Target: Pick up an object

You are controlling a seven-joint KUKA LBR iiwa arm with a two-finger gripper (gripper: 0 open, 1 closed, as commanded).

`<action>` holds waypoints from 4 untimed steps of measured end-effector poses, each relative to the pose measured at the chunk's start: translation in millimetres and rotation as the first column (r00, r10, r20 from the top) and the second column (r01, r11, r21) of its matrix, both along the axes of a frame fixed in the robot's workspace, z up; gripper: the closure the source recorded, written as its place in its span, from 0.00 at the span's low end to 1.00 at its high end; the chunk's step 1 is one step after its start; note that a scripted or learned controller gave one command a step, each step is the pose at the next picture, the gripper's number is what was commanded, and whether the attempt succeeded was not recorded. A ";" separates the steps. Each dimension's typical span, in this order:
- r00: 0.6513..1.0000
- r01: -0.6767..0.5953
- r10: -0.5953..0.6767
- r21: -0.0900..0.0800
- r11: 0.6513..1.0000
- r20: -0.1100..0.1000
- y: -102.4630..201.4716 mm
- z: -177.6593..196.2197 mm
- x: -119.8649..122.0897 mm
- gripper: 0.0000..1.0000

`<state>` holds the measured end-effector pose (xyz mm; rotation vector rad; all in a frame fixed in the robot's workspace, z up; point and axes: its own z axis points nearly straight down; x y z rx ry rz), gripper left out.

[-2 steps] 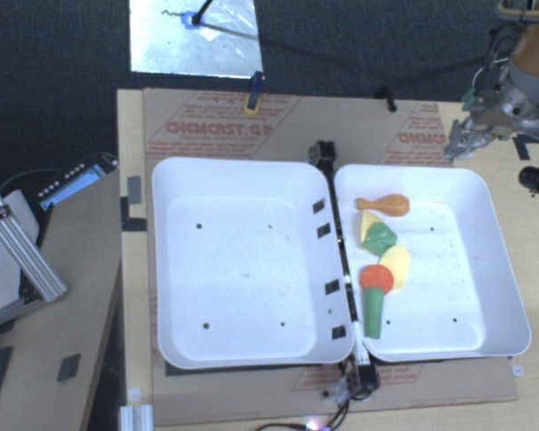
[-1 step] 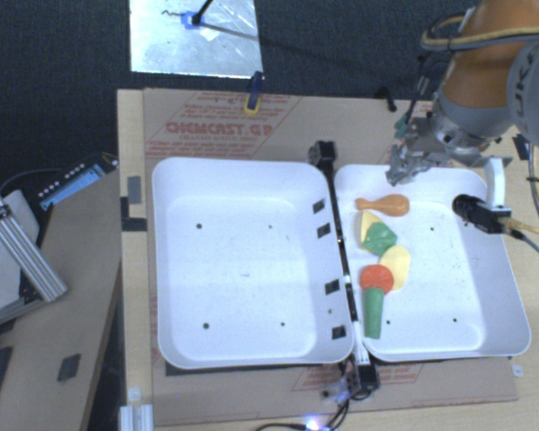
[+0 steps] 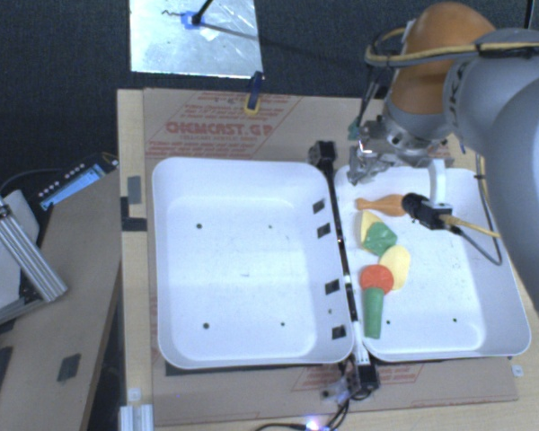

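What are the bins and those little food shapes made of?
The bins look like thin moulded plastic: white, smooth, with rounded rims. The food shapes seem plastic or rubber toys, given their solid bright colours and slight sheen; which one is unclear.

both bins are plain white: the left bin [image 3: 242,268] and the right bin [image 3: 458,303]. in the right one lie an orange-tan drumstick toy [image 3: 382,205], a green leafy piece [image 3: 380,238], a pale yellow piece [image 3: 396,260] and a carrot-shaped toy [image 3: 375,296] with a red-orange top and green stem. the arm [image 3: 494,88] is grey with an orange band. the cardboard sheet [image 3: 220,126] is tan with red lettering.
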<state>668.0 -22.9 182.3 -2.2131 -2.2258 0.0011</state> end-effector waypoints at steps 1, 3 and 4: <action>1.000 -0.005 0.005 0.003 1.000 0.011 76.4 59.3 -1.9 1.00; 1.000 -0.002 0.002 -0.002 1.000 -0.007 242.1 24.3 -2.1 1.00; 1.000 -0.002 0.002 0.004 1.000 0.016 258.7 146.4 1.9 1.00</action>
